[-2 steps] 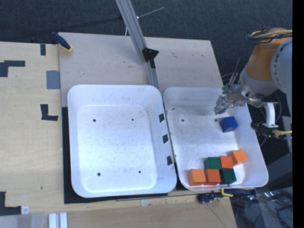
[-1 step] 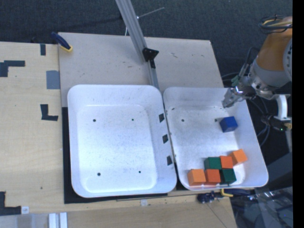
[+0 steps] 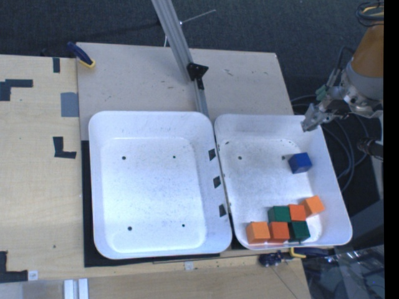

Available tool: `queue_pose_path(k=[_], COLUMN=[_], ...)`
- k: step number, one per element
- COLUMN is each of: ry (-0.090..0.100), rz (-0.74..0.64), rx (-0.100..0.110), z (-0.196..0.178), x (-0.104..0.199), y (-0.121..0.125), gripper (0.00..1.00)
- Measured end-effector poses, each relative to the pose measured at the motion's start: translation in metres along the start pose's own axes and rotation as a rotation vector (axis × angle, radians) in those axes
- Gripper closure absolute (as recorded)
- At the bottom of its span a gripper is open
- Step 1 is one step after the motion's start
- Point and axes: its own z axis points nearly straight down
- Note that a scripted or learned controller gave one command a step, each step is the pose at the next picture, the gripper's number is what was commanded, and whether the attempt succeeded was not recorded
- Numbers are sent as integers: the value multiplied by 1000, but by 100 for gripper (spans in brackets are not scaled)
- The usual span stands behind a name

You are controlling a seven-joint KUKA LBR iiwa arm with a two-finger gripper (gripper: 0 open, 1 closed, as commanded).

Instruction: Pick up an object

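Claw (image 3: 310,123), grip state unclear, hangs over the right bin's (image 3: 262,124) far rim; blue cube (image 3: 300,162) sits apart

Robot arm (image 3: 368,61), seen at the right edge of the camera view. The upper link carries a broad orange band with a rounded, cylindrical profile; below it sits a pale grey collar forming the wrist. Thin dark cables loop along the left side of the wrist, and 1 yellowish cable curls above the orange section. A small green detail marks the wrist's left flank. The gripper (image 3: 312,122) is a compact assembly of grey and dark metal parts, too small for finer detail.
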Motion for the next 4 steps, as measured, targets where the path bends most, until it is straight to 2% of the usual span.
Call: queue_pose_path(k=[1, 2, 4], ry=[0, 2, 3], rz=[0, -3, -5], rx=[0, 7, 8], z=[-54, -37, -7], x=[0, 45, 153], y=[2, 3, 12], gripper=[100, 100, 100])
